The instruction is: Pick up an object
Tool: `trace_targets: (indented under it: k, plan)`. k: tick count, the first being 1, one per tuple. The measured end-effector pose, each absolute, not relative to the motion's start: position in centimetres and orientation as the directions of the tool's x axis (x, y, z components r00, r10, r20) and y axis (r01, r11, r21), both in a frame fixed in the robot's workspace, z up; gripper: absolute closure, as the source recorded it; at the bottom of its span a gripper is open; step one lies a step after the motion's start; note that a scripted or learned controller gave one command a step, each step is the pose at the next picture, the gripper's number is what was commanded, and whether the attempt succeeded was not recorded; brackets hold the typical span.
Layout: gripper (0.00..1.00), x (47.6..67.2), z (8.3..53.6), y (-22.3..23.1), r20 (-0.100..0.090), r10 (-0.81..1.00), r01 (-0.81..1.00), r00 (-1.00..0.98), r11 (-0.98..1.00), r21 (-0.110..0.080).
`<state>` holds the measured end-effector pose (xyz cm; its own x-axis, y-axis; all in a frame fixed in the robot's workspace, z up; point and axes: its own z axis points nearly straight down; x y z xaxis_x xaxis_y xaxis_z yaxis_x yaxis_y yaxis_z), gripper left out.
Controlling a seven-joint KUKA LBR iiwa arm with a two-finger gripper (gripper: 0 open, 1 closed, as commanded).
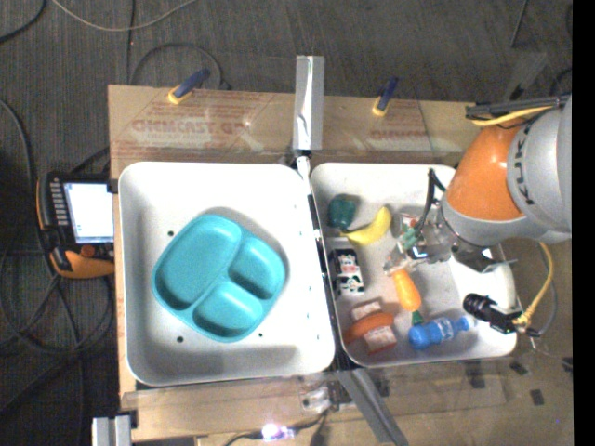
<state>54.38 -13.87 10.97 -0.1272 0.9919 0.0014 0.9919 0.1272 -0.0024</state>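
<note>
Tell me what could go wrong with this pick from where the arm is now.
The end effector hangs over a crowded patch of the right white bin: the yellow plastic banana and the orange carrot-shaped toy lie close beside it, so it might catch two things or nudge one aside. The blue plastic bottle lies on its side and may roll if bumped.

A robotics lab is showing here: cables (84,12) are trailing over grey carpet (372,17), clamps (187,85) are pinning a board.
</note>
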Motion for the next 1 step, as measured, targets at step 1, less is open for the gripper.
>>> trace_targets:
  k: [1]
  plan:
    - [1.00,50.18,22.77,-11.34,-0.002,1.000,1.000,-0.027,0.027,-0.002]
